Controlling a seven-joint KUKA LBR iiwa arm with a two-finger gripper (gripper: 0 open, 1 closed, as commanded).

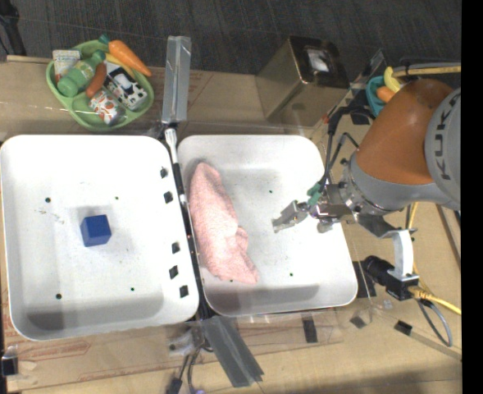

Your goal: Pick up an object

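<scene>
Your arm (409, 142) comes in from the right, its orange band sitting just above the grey wrist, which lies right behind the gripper. Your gripper (289, 217) points leftward and slightly down from that wrist. Nothing shows between its tips. The wrist body stands right of the gripper, cables trailing beneath.
</scene>
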